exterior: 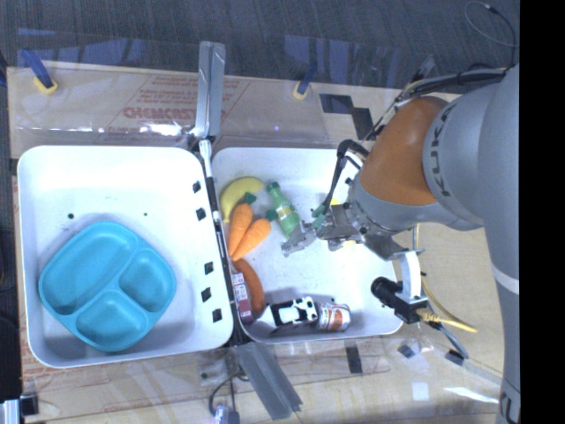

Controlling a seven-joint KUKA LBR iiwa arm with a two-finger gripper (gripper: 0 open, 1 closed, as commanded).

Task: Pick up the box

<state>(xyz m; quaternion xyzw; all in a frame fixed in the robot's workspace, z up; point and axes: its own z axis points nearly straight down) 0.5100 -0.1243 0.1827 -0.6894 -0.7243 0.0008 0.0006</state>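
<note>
While the hand (298, 239) hovers, grip unclear, carrots (247, 230) fill the right bin (371, 325).

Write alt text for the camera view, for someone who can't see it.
A grey and orange robot arm reaches from the right over the right white bin, which holds carrots, a green bottle, a yellow fruit and a can. The left bin holds a blue divided plate.
</note>
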